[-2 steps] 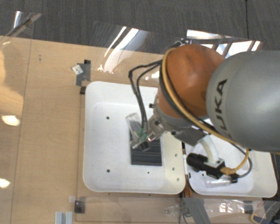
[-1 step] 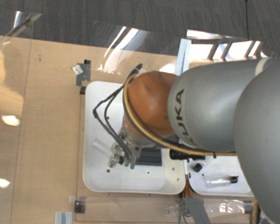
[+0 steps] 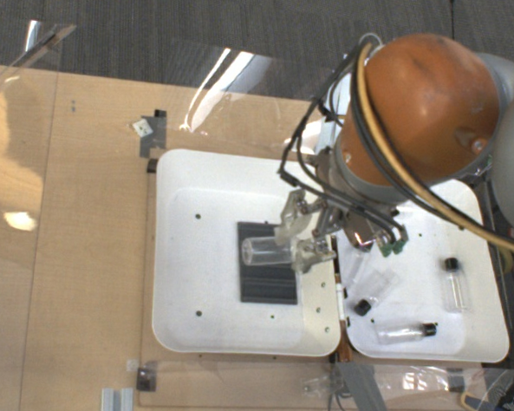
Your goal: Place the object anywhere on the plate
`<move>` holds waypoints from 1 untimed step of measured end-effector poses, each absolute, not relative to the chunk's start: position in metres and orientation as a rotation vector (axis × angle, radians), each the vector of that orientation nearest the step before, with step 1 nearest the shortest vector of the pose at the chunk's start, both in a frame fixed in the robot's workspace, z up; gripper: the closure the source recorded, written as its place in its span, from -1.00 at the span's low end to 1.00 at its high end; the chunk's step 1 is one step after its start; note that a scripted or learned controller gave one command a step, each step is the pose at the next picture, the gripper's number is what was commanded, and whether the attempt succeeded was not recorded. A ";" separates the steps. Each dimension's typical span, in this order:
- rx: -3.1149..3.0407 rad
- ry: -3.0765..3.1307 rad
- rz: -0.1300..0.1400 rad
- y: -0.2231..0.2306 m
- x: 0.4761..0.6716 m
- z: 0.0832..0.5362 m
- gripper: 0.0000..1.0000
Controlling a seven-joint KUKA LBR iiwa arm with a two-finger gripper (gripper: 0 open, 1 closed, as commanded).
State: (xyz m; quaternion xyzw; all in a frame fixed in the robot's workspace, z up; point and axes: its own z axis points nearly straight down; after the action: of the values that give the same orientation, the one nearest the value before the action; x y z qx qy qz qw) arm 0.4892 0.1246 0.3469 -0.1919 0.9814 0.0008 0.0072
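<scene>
Orange-banded arm (image 3: 428, 98) over left bin (image 3: 175, 265), above dark plate (image 3: 265, 283).
Gripper (image 3: 302, 242) seemingly pinching clear vial (image 3: 263, 250); vial over plate's upper half, long axis running left from the fingertips.

Light wood bench (image 3: 63, 258), glare streaks along its far edge. Two shallow white bins sit on it side by side, touching at the middle seam: left bin (image 3: 181, 317) and right bin (image 3: 483, 344). Small black bracket (image 3: 155, 133) on the bench at the left bin's far-left corner, another small clamp (image 3: 147, 377) at its near-left corner.
</scene>
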 end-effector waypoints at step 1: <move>0.429 3.103 0.008 0.170 0.505 0.412 1.00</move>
State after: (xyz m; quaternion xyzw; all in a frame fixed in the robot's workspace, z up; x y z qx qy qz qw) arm 0.5047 0.1698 0.4121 0.1368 0.9906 0.0026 0.0045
